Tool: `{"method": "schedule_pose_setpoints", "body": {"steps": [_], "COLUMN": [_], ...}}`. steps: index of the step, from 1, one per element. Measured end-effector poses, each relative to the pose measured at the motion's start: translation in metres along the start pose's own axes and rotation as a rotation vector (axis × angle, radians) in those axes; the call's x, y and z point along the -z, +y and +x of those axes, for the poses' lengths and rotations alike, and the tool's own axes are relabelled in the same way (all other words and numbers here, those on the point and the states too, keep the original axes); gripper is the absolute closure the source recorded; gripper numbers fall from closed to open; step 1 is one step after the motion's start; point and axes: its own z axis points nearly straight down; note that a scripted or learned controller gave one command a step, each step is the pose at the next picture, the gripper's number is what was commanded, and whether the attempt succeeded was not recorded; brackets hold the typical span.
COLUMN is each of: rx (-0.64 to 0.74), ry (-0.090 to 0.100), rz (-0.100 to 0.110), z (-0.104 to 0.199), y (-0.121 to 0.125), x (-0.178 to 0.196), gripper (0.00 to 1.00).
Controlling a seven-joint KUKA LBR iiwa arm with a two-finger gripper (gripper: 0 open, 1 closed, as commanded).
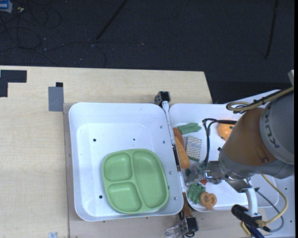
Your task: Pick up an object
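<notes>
A: In the right bin (268,114), along its left wall, lay the clutter: a long orange loaf (181,150) with its long axis running near to far, a green piece (190,128) at its far end, a checked packet (193,144) just to its right, and a small brown ring (207,200) at the near edge beside some green leaves (195,191).

B: And the gripper (201,173)?

A: It hung low over the left part of that bin, between the loaf and the ring, with the grey arm (260,143) reaching in from the right and its orange band bent over the bin's middle. The wrist pointed left and down.

B: Which thing lay closest?

A: The near end of the loaf, just left and far of the claw; the ring sat just near of it. My judgement: either would need only a short shift, and the loaf's axis would suit a grasp across its width.

B: Were the fingers spread or pressed together?

A: I cannot tell; they were dark, small and mixed with clutter. Nothing showed plainly between them.

B: The left bin (89,118)?

A: It held a green tray (135,181) with three compartments, well apart from the claw.
</notes>
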Motion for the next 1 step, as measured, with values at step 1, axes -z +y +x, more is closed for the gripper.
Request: {"method": "schedule_pose_setpoints", "body": {"steps": [1], "rx": [0.001], "ry": [0.001], "rz": [0.0], "z": [-0.0009], "y": [0.0], "x": [-0.0001], "gripper": [0.0]}}
